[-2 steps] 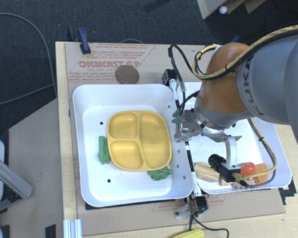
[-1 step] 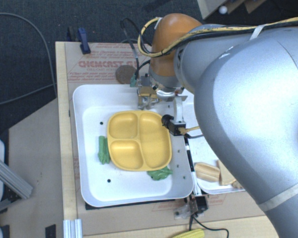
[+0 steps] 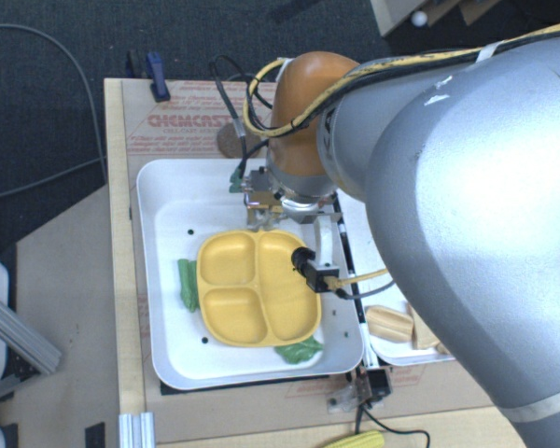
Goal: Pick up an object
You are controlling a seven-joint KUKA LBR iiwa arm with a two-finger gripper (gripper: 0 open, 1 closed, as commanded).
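The grey arm (image 3: 467,203) covers the right bin (image 3: 401,351). In the left bin (image 3: 159,250), a yellow divided plate (image 3: 247,292) lies toward the near edge, green pieces (image 3: 188,283) against its left and near rims. The gripper (image 3: 261,211) hangs over the plate's far rim; its opening cannot be told.

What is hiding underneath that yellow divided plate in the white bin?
Green pieces stick out from under the yellow plate: one at its left edge, another at its lower right. How far they reach beneath, and anything else there, is covered.
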